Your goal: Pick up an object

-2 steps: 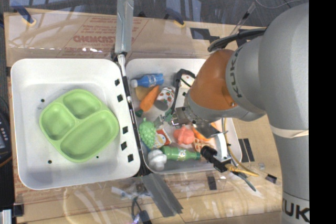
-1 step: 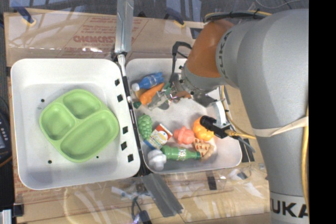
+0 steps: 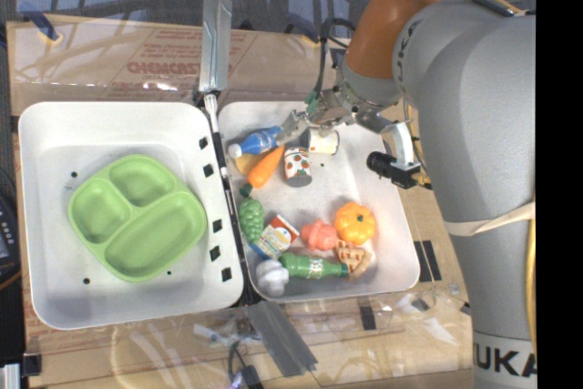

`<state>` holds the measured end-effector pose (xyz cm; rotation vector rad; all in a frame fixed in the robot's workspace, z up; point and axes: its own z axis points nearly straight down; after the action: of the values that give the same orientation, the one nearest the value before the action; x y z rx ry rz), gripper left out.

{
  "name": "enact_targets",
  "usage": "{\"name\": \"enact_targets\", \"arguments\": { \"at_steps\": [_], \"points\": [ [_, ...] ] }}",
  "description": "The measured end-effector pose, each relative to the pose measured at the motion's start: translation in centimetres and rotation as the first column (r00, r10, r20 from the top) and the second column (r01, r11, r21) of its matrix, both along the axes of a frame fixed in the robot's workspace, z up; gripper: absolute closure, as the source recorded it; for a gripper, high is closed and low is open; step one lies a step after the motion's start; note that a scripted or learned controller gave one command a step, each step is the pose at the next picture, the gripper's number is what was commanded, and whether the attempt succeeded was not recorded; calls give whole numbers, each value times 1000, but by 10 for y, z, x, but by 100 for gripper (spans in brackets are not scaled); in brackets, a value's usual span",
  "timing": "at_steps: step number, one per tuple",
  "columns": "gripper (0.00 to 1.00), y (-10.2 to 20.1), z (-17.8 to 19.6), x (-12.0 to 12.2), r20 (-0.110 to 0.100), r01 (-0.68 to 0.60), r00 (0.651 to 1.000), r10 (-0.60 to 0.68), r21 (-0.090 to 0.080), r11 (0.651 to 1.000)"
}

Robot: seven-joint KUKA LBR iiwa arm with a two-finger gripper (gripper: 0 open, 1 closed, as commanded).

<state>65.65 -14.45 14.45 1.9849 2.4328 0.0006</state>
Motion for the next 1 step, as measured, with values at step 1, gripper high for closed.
{"name": "enact_targets", "arguments": {
  "at_steps": [1],
  "points": [
    [0,38,-40,-35,21,-250,968,250,-11,968]
  ]
}}
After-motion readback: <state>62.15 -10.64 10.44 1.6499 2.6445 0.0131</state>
